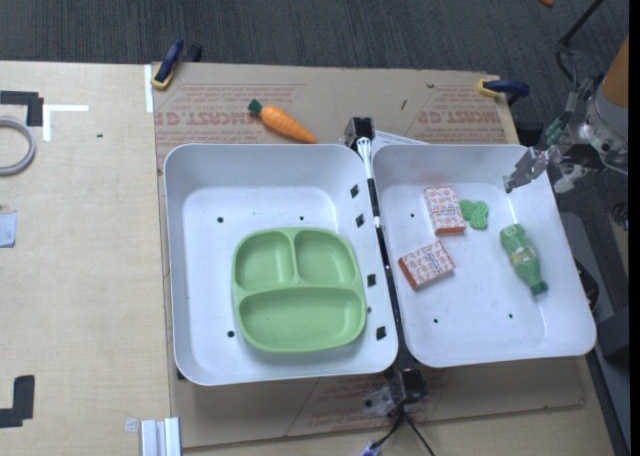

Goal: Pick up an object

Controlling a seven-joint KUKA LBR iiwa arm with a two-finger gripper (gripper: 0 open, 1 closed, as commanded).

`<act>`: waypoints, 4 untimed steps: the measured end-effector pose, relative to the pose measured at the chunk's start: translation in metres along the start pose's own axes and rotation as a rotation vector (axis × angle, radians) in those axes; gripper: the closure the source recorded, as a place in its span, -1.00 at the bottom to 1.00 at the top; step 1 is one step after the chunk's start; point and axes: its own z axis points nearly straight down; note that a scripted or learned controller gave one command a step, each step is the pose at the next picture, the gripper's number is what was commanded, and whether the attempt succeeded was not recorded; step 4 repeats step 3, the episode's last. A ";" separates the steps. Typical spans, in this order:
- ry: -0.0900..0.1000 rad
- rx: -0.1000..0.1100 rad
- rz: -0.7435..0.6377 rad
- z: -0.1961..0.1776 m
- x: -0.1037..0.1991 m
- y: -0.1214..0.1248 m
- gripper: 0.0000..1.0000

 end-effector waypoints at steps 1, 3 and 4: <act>0.009 0.002 -0.279 0.109 0.004 -0.036 -1.00; -0.001 -0.002 -0.194 0.020 0.050 -0.017 1.00; -0.001 -0.002 -0.194 0.020 0.050 -0.017 1.00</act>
